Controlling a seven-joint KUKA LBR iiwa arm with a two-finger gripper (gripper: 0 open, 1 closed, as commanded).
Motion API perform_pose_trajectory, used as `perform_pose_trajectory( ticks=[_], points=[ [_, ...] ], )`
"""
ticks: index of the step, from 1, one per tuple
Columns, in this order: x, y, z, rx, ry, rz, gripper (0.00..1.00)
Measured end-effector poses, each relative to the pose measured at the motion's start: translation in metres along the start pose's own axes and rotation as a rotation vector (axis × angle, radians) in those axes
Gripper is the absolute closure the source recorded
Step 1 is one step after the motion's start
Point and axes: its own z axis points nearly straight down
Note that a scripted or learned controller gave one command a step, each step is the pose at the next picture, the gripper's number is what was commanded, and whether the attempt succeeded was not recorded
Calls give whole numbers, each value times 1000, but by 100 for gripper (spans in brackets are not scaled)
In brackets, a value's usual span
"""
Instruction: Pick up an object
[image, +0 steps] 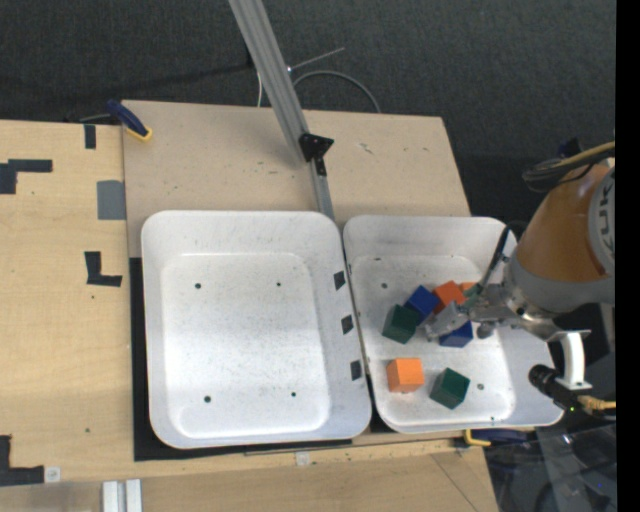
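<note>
Several blocks (green (401, 323), blue (421, 300), orange (405, 375)) crowd the right bin (430, 240) around the jaws, whose spread I cannot tell.

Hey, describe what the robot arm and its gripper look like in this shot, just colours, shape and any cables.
The arm is a bulky rounded body, orange on its upper part and grey below. A thin dark cable loops over its top, and a white bracket-like fitting hangs at its lower side. The gripper is a slim grey metal piece, far narrower than the arm. No markings are legible.
</note>
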Motion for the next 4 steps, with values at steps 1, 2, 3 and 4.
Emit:
perform_pose_trajectory(
  ticks=[1, 2, 3, 4],
  points=[
    [0, 1, 38, -7, -2, 0, 0],
    [1, 0, 30, -5, 0, -1, 100],
    [3, 1, -33, -13, -3, -2, 100],
    [3, 2, -86, -13, -3, -2, 100]
  ],
)
